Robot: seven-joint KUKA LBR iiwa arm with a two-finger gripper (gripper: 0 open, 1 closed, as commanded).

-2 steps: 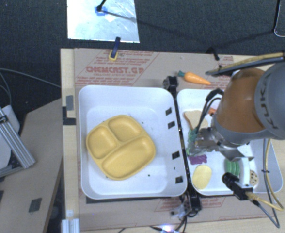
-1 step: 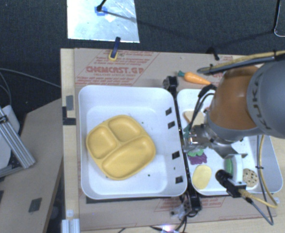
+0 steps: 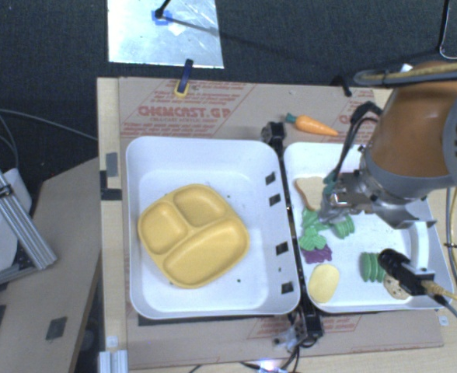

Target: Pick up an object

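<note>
End effector [image 3: 336, 202] low in right bin [image 3: 430, 298], centre-right of frame, over green toy leafy vegetable [image 3: 315, 231] beside purple piece [image 3: 319, 252]; grip state cannot tell. Likely positioned for a pick there.

A dark, speckled carpet [image 3: 314, 22] is seen across the top of the view; a shiny square sheet [image 3: 165, 20] is laid on it, marked with a small blue spot. The bench top [image 3: 236, 103] — a pale board printed with reddish lettering — is set below it; a tan side surface [image 3: 61, 231] is placed at the left, where a slanted aluminium rail [image 3: 11, 208] and thin cables are seen.
</note>
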